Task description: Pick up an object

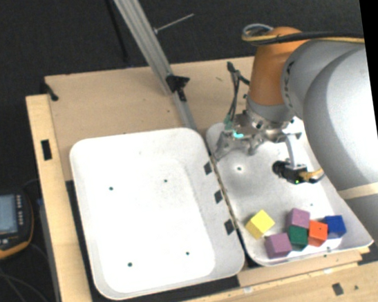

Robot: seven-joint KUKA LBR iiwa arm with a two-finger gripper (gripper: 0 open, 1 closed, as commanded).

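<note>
Camera view, taken from above at a slant, shows two white bins side by side on the table [98, 100]. The arm [337, 112] is reached in from the right, and its gripper [243, 139] is seen low over the far end of the right bin [248, 173], close to the wall shared with the left bin [141, 209]. Whether the fingers are spread or closed cannot be told, and nothing is seen held.

Six small blocks are gathered at the near end of the right bin: a yellow block [260, 224], two purple blocks [298, 218] [277, 244], a green block [298, 235], an orange block [317, 231] and a blue block [335, 225]. All lie well apart from the gripper.

No object is judged to have been lifted; the reach, the grasp and the lift are all left to be done.
</note>
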